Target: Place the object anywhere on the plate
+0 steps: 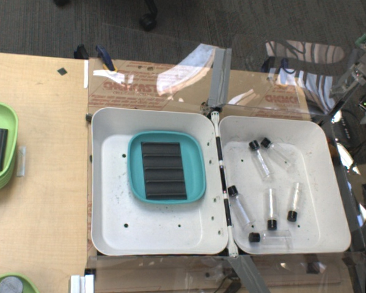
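Observation:
A teal square plate [133, 166] lies in the left white bin [105, 224], slightly left of the bin's centre. A dark ridged block [163, 169] covers the plate's middle. The right white bin [325, 236] holds several clear tubes with black caps, all lying flat. One tube [261, 160] lies near the top centre, and another [280, 152] is beside it. A third [241, 207] runs along the left wall. Two more [270, 208] [294, 201] lie side by side at mid-right, and one [270, 239] rests at the front wall.
A green plate [6, 127] with a dark block on it sits at the far left of the wooden bench [38, 227]. Another green item [7, 285] is at the bottom left corner. Clear plastic sheets [174, 75] lie behind the bins.

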Tool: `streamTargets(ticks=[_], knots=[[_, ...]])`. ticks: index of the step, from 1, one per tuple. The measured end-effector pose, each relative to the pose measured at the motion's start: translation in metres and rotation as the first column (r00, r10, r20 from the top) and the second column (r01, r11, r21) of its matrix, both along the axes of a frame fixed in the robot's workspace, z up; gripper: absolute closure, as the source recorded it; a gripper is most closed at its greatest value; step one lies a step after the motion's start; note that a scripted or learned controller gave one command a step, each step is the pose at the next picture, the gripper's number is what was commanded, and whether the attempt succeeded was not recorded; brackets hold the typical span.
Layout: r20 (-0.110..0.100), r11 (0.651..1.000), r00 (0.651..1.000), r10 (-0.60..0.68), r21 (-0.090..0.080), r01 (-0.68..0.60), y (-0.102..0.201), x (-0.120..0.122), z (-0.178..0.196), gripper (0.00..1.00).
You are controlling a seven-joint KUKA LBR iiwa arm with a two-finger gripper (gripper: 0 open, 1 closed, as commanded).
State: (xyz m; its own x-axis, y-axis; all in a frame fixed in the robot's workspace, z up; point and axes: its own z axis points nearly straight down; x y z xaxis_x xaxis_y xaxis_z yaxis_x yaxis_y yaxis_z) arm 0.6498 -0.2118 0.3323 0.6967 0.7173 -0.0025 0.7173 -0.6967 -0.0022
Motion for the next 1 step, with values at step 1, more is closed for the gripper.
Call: streamTargets(ticks=[1], knots=[[-0.001,0.997,0.997,-0.082,0.001,0.082,-0.0005,-0.0031,-0.0067,0.0]])
